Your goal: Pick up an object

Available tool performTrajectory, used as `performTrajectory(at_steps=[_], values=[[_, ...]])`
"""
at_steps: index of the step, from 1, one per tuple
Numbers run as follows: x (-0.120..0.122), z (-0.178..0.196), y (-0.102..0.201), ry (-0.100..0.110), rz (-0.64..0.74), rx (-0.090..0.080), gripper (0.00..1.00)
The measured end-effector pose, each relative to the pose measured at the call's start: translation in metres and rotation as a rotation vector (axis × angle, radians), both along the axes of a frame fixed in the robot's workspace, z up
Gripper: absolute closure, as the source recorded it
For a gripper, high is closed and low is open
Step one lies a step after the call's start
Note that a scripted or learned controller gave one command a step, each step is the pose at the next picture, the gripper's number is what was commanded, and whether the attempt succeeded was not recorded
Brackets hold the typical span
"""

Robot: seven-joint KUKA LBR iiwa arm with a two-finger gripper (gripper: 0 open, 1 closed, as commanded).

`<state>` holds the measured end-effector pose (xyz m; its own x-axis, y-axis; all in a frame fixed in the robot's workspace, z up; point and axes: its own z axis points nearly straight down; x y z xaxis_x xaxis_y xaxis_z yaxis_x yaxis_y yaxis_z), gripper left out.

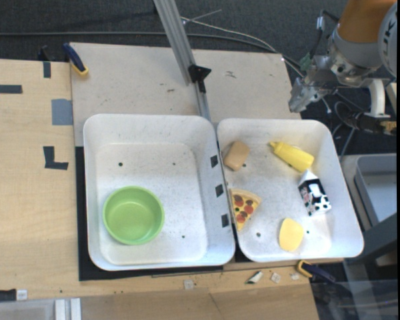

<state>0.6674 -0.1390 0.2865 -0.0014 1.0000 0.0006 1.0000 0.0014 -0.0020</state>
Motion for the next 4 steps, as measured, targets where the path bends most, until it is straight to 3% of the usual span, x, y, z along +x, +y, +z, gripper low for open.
performTrajectory(at_steps=[1, 4], values=[[0.0, 0.0, 0.0, 0.0, 0.0, 0.0, 0.0], [-0.009, -0.17, 0.0, 0.005, -0.001, -0.002, 0.0]])
